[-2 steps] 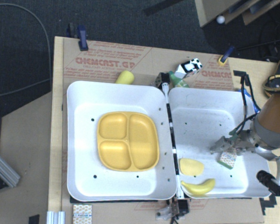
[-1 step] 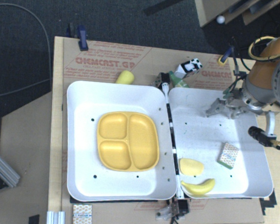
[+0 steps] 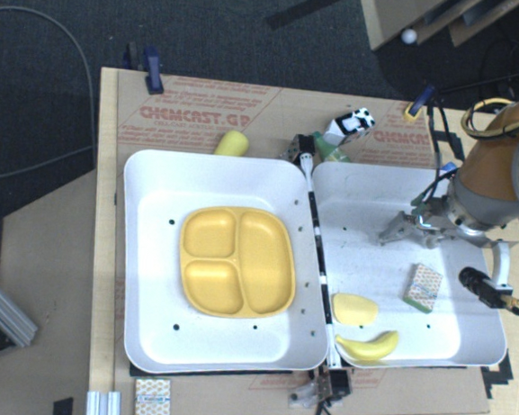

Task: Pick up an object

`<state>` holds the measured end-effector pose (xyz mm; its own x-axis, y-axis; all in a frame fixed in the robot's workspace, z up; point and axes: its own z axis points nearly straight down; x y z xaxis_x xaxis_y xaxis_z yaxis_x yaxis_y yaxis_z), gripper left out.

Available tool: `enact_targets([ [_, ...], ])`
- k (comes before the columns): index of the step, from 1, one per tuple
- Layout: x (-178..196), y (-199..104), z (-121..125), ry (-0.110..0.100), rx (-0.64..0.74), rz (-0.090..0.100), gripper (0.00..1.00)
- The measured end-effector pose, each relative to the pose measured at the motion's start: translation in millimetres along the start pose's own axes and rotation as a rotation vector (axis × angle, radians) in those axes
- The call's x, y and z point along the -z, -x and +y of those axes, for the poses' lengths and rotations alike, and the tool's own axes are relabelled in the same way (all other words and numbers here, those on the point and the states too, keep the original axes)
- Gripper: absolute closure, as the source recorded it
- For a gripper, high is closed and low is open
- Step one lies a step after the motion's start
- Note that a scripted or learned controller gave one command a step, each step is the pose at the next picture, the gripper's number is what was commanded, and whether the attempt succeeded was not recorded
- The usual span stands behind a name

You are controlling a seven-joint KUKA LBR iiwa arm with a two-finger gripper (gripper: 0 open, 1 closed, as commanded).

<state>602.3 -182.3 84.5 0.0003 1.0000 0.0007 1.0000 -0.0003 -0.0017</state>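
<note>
Faintly, "CHEMCAST GP" on board [image 3: 195,115]

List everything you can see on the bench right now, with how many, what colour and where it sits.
Bins: two, white, side by side on the bench.
Divided plate: one, yellow, three compartments, middle of the left bin.
Banana: one, yellow, near corner of the right bin.
Lemon-like piece: one, pale yellow, right bin, just above the banana.
Sponge block: one, speckled with a green edge, right bin, toward its right side.
Yellow object: one, on the bench behind the left bin.
Black and white toy: one, on the bench behind the bins' junction.
Clamps: two, blue, far edge of the bench.
Gripper: one, metal, low over the right bin's far part, nothing seen between its fingers.
Arm: one, grey with orange band, from the right.
</note>
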Motion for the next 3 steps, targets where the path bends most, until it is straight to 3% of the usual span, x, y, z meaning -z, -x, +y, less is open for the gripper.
enact_targets([
  [1,-0.7,3.5,-124.0,-0.001,-0.001,0.000,0.00],
  [2,0.0,-51.7,-49.5,0.003,0.002,0.000,0.00],
  [3,-0.2,-88.5,-27.9,0.003,0.002,-0.001,0.00],
])
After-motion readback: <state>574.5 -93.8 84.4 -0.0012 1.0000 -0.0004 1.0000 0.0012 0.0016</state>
